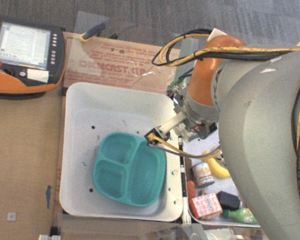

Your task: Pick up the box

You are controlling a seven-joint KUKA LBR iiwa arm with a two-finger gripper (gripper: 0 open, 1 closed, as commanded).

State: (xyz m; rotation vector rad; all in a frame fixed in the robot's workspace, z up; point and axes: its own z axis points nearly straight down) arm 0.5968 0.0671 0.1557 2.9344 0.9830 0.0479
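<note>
The box [205,205], red and pink with white print, lies in the right bin [224,222] near its front edge. My gripper [197,127] hangs below the orange-banded wrist, over the left rim of the right bin, well behind the box and apart from it. The arm covers most of that bin.
A teal divided tray [130,168] lies in the left bin [77,134]. Around the box are a small jar [204,174], a banana [218,167], a black object [228,200], a green bottle [241,215] and an orange piece [190,189]. A teach pendant [21,56] rests at far left.
</note>
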